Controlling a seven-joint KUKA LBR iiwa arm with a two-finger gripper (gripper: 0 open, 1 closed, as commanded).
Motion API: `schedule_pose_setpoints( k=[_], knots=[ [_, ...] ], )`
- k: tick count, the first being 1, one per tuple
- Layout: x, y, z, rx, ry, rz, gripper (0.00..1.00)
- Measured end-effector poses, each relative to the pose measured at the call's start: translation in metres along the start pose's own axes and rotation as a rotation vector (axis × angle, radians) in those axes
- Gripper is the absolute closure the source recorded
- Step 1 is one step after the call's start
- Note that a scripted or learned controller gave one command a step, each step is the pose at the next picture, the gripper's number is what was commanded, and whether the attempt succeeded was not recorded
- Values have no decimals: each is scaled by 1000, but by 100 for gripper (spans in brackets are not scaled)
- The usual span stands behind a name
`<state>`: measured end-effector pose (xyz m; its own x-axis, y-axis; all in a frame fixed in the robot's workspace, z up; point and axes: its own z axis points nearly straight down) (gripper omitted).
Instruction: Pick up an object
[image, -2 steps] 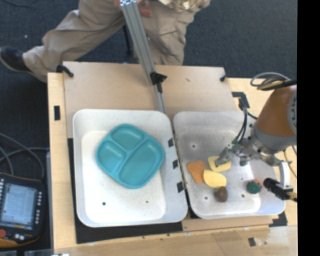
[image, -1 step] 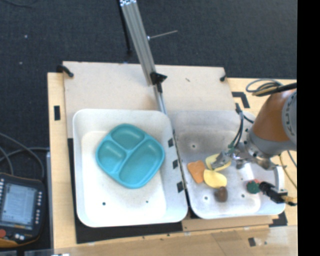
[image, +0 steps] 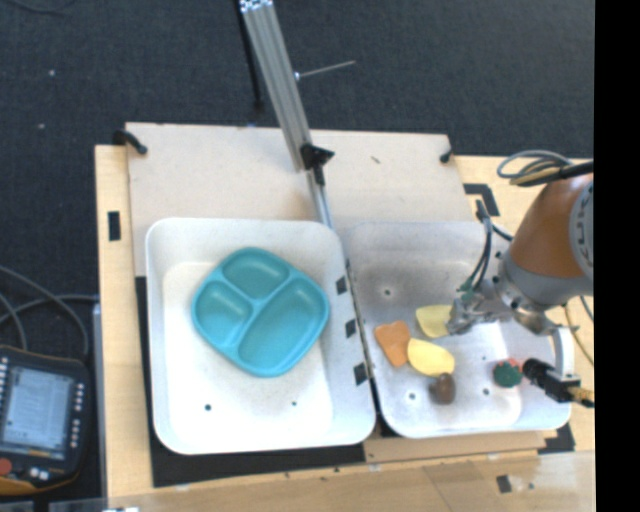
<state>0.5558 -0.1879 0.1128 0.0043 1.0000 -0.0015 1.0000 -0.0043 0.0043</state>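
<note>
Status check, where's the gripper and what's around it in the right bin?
Gripper low in right bin, at pale yellow piece. Nothing seen held. Orange piece, yellow piece, brown piece, green piece close by.

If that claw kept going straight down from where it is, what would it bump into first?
Most likely the pale yellow piece lying right under the gripper in the right bin. Depth is hard to judge from this slanted view, so it might just meet the bin floor beside it.

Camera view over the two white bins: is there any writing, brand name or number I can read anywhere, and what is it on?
None can be read.
The screen of the handheld control unit at the lower left shows lines, too small and blurred to read.
The blue divided plate, the white bins and the arm bear no visible text.
</note>
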Motion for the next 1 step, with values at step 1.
schedule_pose_setpoints(
  k=[1],
  knots=[
    [-2,4,-44,-2,-1,-6,100]
  ],
)
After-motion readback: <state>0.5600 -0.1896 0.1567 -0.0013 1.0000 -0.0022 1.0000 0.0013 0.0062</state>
